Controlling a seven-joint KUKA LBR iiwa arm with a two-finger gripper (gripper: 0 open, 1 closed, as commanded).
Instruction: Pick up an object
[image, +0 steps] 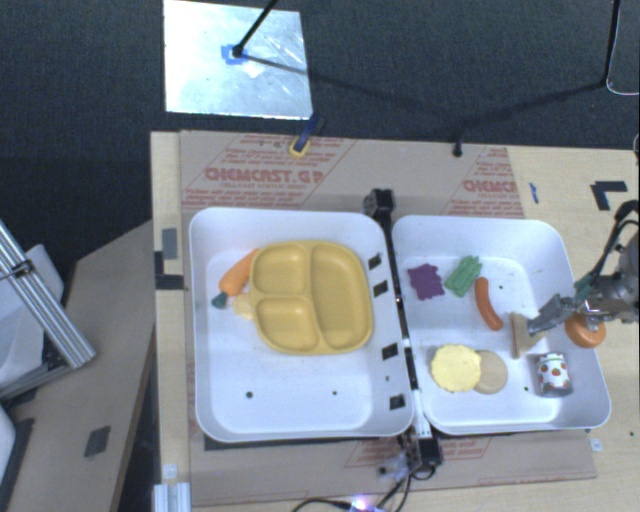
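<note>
Right bin (520, 238), near its right wall: the gripper (556, 315) reaches in from the right, and we cannot tell how it is set. Candidate for pickup, in our judgement, is the tan wedge (519, 335) just beside it: it looks small, light and stiff, probably best taken across its narrow sides. Just behind the gripper we list an orange ball (585, 331), round and likely to roll or slip. Below it stands a small white cup (552, 374) with red marks, light and easily tipped. To the left lie an orange sausage (488, 303), close enough to the wedge to be nudged, a green piece (463, 275), a purple piece (426, 281), and a yellow disc (456, 368) touching a tan disc (491, 372). Left bin (290, 425): a yellow divided plate (309, 297) with a carrot (237, 273) at its left edge, well apart from the work. Both bins rest on the desk (170, 330).
</note>
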